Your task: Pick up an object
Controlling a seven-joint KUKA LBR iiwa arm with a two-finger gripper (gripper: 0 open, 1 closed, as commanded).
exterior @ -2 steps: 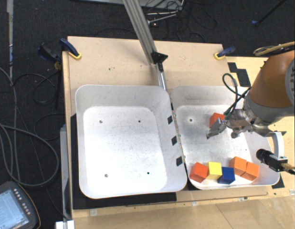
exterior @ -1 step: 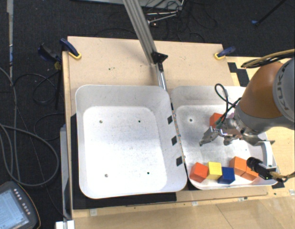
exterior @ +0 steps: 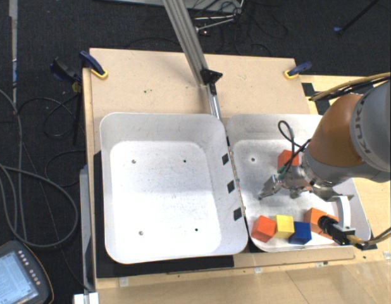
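My gripper (exterior: 281, 191) hangs low over the middle of the right bin (exterior: 259, 124). Its two grey fingers are spread open with only bin floor showing between them. An orange block (exterior: 288, 159) lies just behind the gripper, partly hidden by the wrist and a black cable. Along the bin's front edge sit an orange block (exterior: 264, 228), a yellow block (exterior: 285, 224) and a blue block (exterior: 301, 233). Another orange block (exterior: 319, 218) lies to their right, under the arm.
The left bin (exterior: 108, 170) stands beside the right one, sharing a raised middle rim. A slanted metal pole (exterior: 189, 37) reaches down to the bins' back edge. Blue-and-yellow clamps (exterior: 94, 65) hold the board's far corners.
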